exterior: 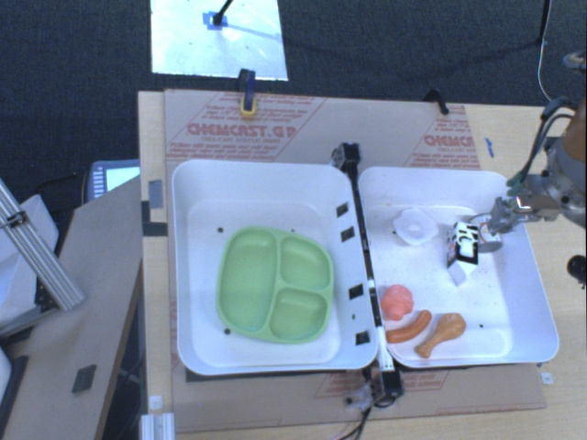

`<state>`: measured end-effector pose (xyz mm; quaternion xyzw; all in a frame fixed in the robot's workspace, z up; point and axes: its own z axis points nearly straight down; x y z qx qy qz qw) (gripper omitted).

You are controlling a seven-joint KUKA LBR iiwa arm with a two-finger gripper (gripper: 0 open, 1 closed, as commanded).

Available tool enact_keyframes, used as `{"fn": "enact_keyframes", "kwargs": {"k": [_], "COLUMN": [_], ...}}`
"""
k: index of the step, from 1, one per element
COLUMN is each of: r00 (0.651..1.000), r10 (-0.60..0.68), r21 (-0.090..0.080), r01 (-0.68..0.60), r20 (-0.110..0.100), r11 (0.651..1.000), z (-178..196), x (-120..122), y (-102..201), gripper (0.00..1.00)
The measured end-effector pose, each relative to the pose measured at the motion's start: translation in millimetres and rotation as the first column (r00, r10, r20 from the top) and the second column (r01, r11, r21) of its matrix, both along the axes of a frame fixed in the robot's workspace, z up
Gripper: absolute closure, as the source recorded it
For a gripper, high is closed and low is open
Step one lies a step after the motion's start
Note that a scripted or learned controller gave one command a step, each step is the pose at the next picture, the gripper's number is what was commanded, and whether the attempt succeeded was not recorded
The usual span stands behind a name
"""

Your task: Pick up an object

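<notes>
Bins come first: two shallow white ones sit side by side on the surface, the left bin [188, 246] at frame centre-left and the right bin [523, 282] at centre-right. One green divided plate [273, 285], three compartments, lies flat in the left bin; rigid plastic by the look, wide and awkward to pinch except at its rim. The right bin carries five small things. One drumstick toy [442, 332] and one sausage toy [408, 326] lie at its lower edge, likely light and a little slick; the sausage's narrow middle looks the easiest hold. One pink rounded toy [396, 302] sits just above them. One clear little cup [415, 226] rests higher up, thin and probably easy to crush. One black-and-white block [464, 246] stands just beside the claw [487, 236]; whether the claw is wide or narrow I cannot tell.
</notes>
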<state>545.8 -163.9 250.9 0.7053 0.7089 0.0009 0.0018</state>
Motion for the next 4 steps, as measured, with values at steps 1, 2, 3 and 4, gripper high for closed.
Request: {"fn": "enact_keyframes", "kwargs": {"k": [1, 2, 3, 4], "r00": [1.000, 1.000, 1.000, 1.000], "r10": [0.004, 0.002, 0.002, 0.004], "r21": [0.002, 0.001, 0.001, 0.003], "r01": [-0.004, -0.002, -0.002, -0.004], "r20": [-0.002, -0.001, -0.002, 0.000], "r11": [1.000, 1.000, 1.000, 1.000], "z": [-12, -5, -7, -2], "x": [13, 22, 26, 47], "y": [56, 109, 155, 206], "gripper": [1.00, 1.00, 1.00, 1.00]}}
